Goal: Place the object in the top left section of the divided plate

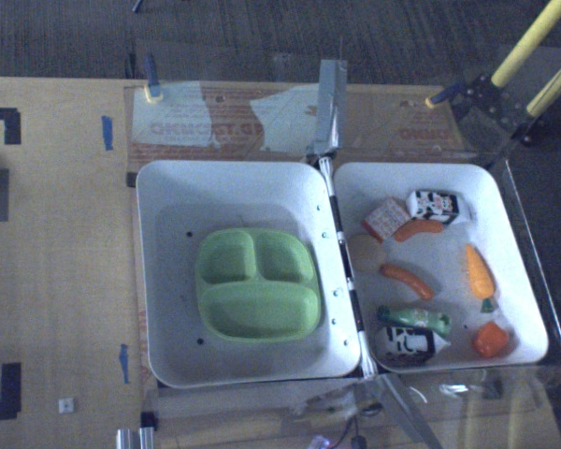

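Camera view, looking down at a slant on the desk (56,279), a pale wooden surface marked with black corner brackets and blue tape. Two shallow white bins sit side by side on it. Left bin (164,204) carries the green divided plate (258,285), lying flat near the bin's centre with one large lower section and two smaller upper sections; all three sections appear bare. Right bin (516,251) carries the candidate objects, well apart from the plate: a black-and-white carton (434,205) at the top, a second black-and-white carton (409,342) at the bottom, a green packet (413,320) just above it, an orange carrot (479,272), a small red-and-white box (385,219), two sausage-like pieces (419,230) (407,282), and a small red item (491,340).

End effector: its state cannot be told from this picture. The task sentence does not name which object is meant, so the target cannot be fixed.

Judgement: the pick is not yet made. For a sound step, choose an isolated item such as the carrot, approach vertically, close across its narrow axis, lift clear of the divider between bins, and release low over the plate's upper-left section.
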`<state>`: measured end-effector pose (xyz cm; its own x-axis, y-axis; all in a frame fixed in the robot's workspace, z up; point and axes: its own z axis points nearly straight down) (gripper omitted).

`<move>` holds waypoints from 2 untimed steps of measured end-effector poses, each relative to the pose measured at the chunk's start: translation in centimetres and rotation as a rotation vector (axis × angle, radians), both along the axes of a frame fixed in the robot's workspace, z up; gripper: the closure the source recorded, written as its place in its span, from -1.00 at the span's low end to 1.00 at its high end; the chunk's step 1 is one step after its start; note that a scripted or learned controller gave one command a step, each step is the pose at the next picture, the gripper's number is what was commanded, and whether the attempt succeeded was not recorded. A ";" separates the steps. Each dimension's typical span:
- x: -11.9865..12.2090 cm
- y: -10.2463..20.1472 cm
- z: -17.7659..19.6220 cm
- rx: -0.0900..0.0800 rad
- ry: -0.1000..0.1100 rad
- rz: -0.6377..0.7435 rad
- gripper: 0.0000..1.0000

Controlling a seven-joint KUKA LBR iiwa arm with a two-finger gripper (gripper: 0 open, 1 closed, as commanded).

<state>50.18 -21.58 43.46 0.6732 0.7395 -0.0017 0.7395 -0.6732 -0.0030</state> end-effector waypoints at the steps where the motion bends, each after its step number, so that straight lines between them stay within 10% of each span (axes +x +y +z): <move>1: -1.2 -0.2 0.0 0.000 0.002 -0.203 1.00; 2: -2.2 -0.8 0.0 -0.001 0.002 -0.474 1.00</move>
